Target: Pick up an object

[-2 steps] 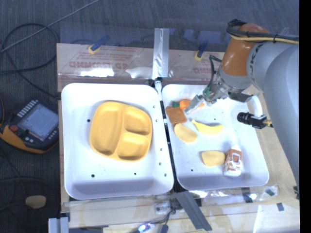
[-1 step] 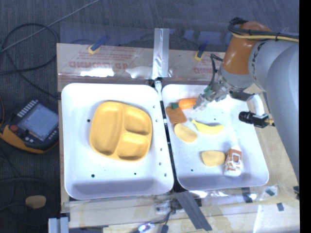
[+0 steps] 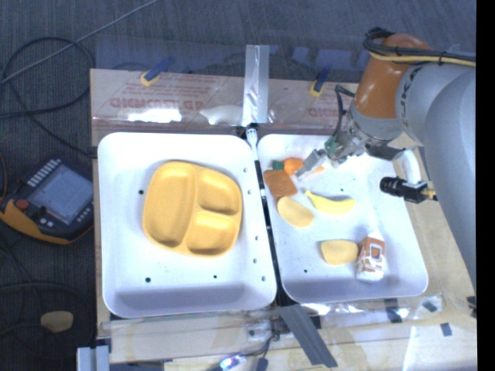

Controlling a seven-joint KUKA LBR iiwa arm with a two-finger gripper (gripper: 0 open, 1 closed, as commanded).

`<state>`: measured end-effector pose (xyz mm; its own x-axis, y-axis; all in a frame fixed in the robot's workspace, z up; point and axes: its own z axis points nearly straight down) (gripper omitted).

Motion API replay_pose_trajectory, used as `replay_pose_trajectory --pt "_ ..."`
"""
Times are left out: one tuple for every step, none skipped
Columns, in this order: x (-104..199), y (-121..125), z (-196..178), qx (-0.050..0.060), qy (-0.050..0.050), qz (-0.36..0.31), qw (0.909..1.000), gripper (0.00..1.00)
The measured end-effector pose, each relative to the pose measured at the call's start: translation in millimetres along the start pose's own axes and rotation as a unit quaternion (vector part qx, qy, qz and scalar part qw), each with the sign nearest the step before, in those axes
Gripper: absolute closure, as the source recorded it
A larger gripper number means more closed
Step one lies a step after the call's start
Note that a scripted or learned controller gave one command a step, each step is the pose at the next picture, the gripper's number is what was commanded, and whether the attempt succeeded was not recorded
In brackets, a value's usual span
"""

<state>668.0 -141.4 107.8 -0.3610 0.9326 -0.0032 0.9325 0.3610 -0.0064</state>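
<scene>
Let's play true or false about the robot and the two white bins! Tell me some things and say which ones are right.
1. The yellow tray lies in the left bin. True.
2. The gripper is over the left bin. False: it is over the right bin, near the orange pieces at that bin's far left corner.
3. The little carton sits near the right bin's front right corner. True.
4. The yellow tray has just one compartment. False: it has three.
5. The banana-shaped piece lies in the right bin. True.
</scene>
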Motion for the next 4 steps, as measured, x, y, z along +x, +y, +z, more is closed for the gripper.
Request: replay_pose_trajectory --pt "13.2 6.8 16.2 -0.003 -0.003 -0.004 1.0 0.0" --pt "13.4 3.1 11.4 0.003 -0.001 -0.007 1.0 1.0" --pt "76.2 24.7 -109.5 -0.002 0.001 0.14 0.9902 1.0" --pt "76.0 24.5 -109.3 -0.002 0.001 0.14 0.9902 0.0"
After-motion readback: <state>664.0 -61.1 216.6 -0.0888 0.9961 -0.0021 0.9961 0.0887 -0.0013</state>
